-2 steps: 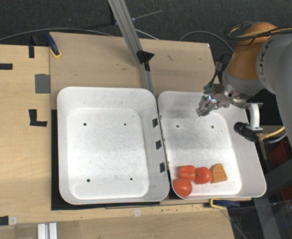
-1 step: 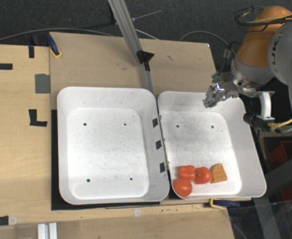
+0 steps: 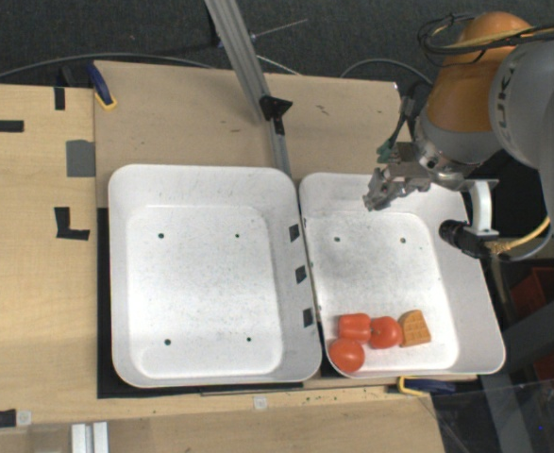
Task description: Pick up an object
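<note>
Three red rounded pieces (image 3: 363, 336) lie bunched at the near edge of the right bin (image 3: 418, 253), with a small orange ridged piece (image 3: 414, 327) just right of them. My gripper (image 3: 380, 196) hangs over the far rim of the right bin, well away from those pieces. I see nothing between its fingertips. The grey arm with its orange band (image 3: 470, 74) comes in from the upper right.
The left bin (image 3: 201, 272) sits beside the right one on the wooden bench. A slanted metal pole (image 3: 248, 64) rises behind the bins. A black cable fitting (image 3: 461, 237) sticks out at the right bin's right rim.
</note>
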